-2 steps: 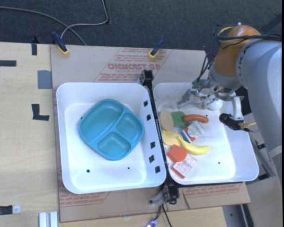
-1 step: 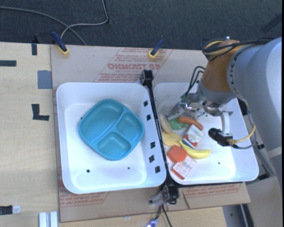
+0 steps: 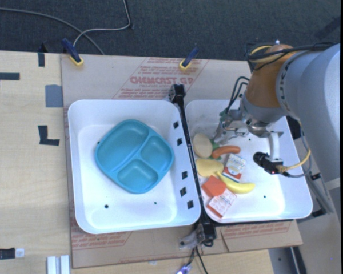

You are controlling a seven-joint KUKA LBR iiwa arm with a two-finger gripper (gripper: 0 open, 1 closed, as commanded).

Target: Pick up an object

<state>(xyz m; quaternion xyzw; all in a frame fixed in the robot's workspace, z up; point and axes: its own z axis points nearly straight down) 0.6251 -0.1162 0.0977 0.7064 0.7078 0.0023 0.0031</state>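
A plain light-blue divided plate (image 3: 135,156) lies in one white bin (image 3: 83,119), while the other white bin (image 3: 291,201) holds a cream egg-like piece (image 3: 202,145), an orange carrot-like piece (image 3: 226,150), a yellow banana (image 3: 238,185), and red-and-white packets (image 3: 222,203).

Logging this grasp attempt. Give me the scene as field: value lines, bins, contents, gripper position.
left bin: holds a blue divided plate, three compartments, lying flat
right bin: holds a pile of toy food along its left side
pile contents: beige egg-like piece, orange carrot, yellow banana, yellow piece, orange block, two small printed packets
gripper: low in the right bin, just above the carrot and the beige piece
finger state: cannot tell
held object: none seen between the fingers
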